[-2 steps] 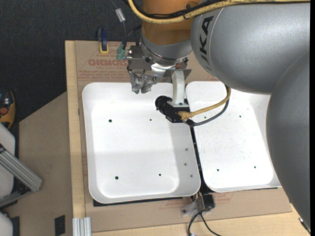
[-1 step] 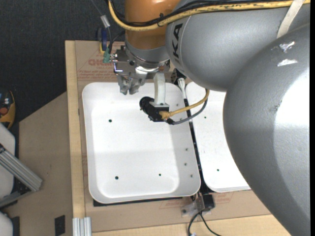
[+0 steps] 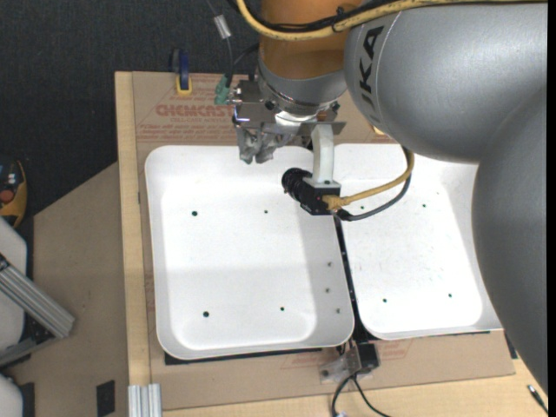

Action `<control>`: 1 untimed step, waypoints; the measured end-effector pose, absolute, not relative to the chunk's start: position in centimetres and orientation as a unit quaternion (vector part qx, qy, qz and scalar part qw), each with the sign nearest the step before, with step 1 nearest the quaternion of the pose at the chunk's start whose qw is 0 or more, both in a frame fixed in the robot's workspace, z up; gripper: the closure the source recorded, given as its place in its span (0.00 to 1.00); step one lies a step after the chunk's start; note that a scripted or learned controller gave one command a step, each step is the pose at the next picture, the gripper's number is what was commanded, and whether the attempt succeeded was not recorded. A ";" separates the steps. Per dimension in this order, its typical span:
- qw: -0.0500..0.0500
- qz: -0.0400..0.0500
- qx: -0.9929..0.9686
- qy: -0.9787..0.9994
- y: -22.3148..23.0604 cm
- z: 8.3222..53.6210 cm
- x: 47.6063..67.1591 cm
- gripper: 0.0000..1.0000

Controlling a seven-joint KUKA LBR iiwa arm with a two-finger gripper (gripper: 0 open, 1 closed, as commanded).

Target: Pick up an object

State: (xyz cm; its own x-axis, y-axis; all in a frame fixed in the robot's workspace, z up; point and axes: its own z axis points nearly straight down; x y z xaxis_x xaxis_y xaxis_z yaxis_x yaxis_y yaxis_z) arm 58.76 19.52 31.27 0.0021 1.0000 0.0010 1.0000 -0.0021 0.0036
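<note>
Jaws above left bin

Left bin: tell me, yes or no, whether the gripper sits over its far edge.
Yes. The gripper hangs over the far rim of the left bin, near that bin's back wall, with the arm reaching in from the right.

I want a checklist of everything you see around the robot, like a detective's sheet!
Surface: two white bins, left bin and right bin, side by side on a board.
Job's things: nothing seen.
Clutter: blue and yellow clamp at the board's far edge.
Grippers: gripper over the left bin's far rim; nothing seen in its jaws.
Cables: yellow cable looping from the wrist.
Surroundings: dark floor; metal rail at left.
</note>
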 end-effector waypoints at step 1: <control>-0.002 -0.004 0.706 0.708 22.5 24.2 60.5 1.00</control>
State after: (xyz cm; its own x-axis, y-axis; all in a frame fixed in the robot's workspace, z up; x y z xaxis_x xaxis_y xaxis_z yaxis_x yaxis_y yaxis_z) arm 60.48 22.54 24.17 -0.0018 1.0000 -0.0018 1.0000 0.0018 -0.0087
